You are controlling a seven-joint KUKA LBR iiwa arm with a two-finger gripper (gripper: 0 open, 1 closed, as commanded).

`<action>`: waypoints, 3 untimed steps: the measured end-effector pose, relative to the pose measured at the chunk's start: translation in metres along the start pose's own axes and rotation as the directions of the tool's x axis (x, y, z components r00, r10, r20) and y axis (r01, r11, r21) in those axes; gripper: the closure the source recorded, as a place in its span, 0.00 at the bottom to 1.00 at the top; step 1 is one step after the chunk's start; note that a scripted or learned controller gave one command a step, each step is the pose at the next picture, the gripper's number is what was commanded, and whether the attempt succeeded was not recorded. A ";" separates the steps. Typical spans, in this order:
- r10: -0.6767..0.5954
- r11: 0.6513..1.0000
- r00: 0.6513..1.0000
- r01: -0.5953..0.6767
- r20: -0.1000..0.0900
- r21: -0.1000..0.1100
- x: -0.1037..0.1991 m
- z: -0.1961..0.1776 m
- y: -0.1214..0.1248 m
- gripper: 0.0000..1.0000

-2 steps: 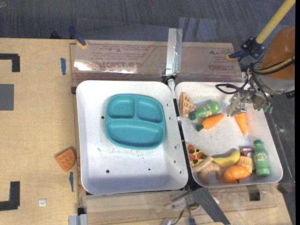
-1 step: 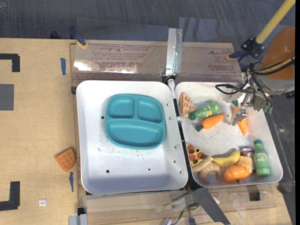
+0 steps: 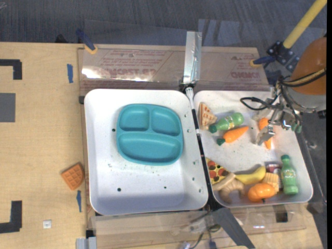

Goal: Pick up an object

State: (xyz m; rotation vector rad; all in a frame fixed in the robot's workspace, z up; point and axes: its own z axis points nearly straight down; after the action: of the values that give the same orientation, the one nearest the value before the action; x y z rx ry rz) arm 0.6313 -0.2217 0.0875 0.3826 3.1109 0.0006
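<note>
Left shallow white bin point(image 3: 98, 154): holds one teal plastic divided plate point(image 3: 150, 134) with three compartments, lying flat toward the far half of the bin.

Right shallow white bin point(image 3: 306, 185): holds assorted toy food.
- Waffle-patterned orange wedge point(image 3: 206, 115), far left corner, against the bin wall.
- Green toy vegetable point(image 3: 228, 122), just right of the wedge.
- Orange plastic carrot with green top point(image 3: 234, 134), just near of the green vegetable, touching or almost touching it.
- Small orange piece point(image 3: 264, 123), far right area, directly beside the gripper.
- Pizza slice with dark spots point(image 3: 216, 172), near left corner.
- Yellow banana point(image 3: 251, 176), near side, lying across the pile.
- Round orange fruit point(image 3: 261, 192), near edge, just below the banana.
- Green bottle with white label point(image 3: 288, 175), near right corner, standing roughly upright beside the pile.

Two-finger gripper point(image 3: 267, 136): lowered into the far right part of the right bin, over the small orange piece; whether the tool is apart or together cannot be told.

Bench, left of the bins: orange waffle square point(image 3: 72, 176) lying alone on the wood.
</note>
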 end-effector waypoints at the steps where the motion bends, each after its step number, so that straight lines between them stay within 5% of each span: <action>1: 0.120 0.993 0.993 -0.120 0.000 0.000 0.020 -0.001 0.017 0.00; 2: 0.118 0.993 0.993 -0.118 0.016 0.000 0.016 -0.015 0.017 1.00; 3: 0.273 0.962 0.962 -0.273 0.010 -0.003 0.039 -0.168 0.065 1.00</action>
State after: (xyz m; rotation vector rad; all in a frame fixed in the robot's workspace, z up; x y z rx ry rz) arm 0.6077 -0.1492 0.2553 0.8048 3.0188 0.0026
